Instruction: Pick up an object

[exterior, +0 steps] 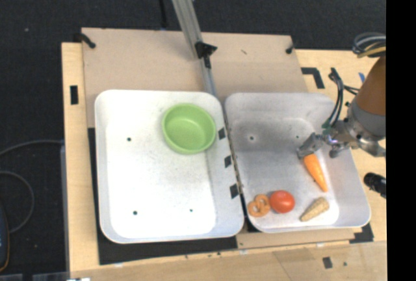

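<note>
Near front edge of the right bin (348, 218): a pale corn piece (314, 209), a red tomato (281, 201) and a small orange ring-shaped piece (259, 206) are lying in a row. Just behind them, an orange carrot (316, 171) is lying at a slant toward the bin's right edge. The jaws (322, 145) are hovering at the carrot's far end; how far open, cannot tell. Left bin (117, 208): a green bowl (188, 129) is sitting near its far right corner.

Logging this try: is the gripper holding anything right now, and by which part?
Cannot be told. The gripper sits right at the carrot's upper end, but no grip is visible.
</note>
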